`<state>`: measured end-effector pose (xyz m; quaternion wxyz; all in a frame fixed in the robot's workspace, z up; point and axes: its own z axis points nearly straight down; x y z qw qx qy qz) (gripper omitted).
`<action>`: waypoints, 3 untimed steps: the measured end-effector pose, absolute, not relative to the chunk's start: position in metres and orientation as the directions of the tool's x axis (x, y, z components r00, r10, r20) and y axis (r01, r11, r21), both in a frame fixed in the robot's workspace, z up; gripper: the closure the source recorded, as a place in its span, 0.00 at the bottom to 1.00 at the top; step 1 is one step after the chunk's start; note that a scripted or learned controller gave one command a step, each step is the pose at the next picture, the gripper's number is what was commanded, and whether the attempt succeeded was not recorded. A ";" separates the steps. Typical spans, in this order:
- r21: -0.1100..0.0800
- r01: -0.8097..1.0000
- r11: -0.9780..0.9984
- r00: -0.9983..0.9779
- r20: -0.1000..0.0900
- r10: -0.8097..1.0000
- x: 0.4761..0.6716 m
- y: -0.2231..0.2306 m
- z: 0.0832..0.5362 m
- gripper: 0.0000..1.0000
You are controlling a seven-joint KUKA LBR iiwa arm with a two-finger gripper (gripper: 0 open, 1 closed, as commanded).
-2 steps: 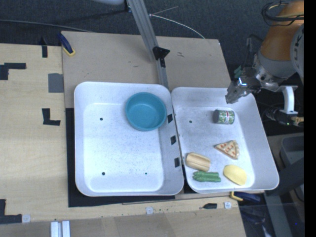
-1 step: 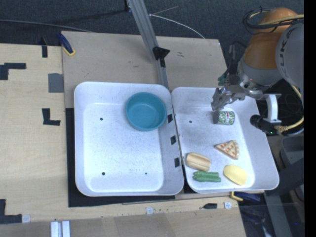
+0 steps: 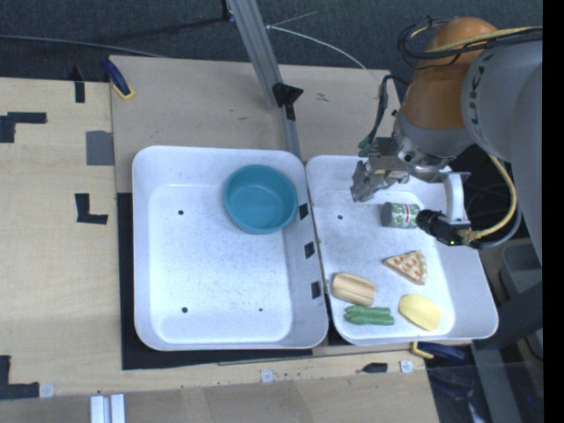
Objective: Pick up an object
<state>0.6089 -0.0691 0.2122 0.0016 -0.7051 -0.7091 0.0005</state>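
Two shallow white bins sit side by side on the bench (image 3: 53, 236). The left bin (image 3: 176, 307) contains a blue bowl (image 3: 260, 198), placed upright near its far right corner. The right bin (image 3: 339, 196) contains five objects: a small can with a green and white label (image 3: 401, 215) lying on its side in the middle area; a pizza slice (image 3: 407, 266) nearer the front; a hot-dog bun (image 3: 352, 286) near the front left; a green pod-shaped item (image 3: 368, 315) just in front of the bun; and a yellow lemon-like piece (image 3: 419, 311) at the front right. The arm (image 3: 493, 86) reaches in from the right. The claw (image 3: 363, 190) is positioned over the far part of the right bin, just left of the can and apart from it. No object lies between its tips. Whether the claw is spread or pressed together cannot be determined at this resolution.
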 end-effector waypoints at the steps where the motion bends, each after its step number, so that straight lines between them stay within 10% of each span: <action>1: -0.002 1.000 0.007 -0.007 0.002 1.000 0.594 -0.014 0.225 1.00; 3: -0.003 1.000 0.007 -0.007 0.001 1.000 0.568 0.089 0.230 1.00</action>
